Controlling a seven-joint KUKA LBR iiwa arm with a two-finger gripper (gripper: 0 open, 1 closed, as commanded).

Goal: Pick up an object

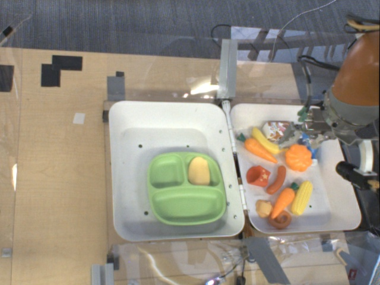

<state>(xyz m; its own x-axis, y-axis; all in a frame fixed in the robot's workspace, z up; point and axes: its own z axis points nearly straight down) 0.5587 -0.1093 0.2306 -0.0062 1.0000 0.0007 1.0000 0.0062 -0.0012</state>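
The right bin (339, 214) holds several toy foods. An orange pumpkin (298, 158) lies near its middle, with a carrot (260, 150) and a yellow banana (265, 140) to its left. A silvery packet (275, 129) lies at the back. Lower down are a red pepper (257, 176), a sausage (276, 180), a corn cob (302, 197), a second carrot (283, 201), a potato piece (263, 207) and a brown ring (281, 220). My gripper (305, 132) hangs low over the bin's back right, just above the pumpkin and beside the packet. Nothing visibly sits in it.
The left bin (127, 159) carries a green divided plate (178, 205) with a yellow lemon-like piece (199, 171) in its upper right compartment. A metal divider (227, 70) stands between the bins at the back. The arm's orange band (361, 70) looms over the right bin's far corner.
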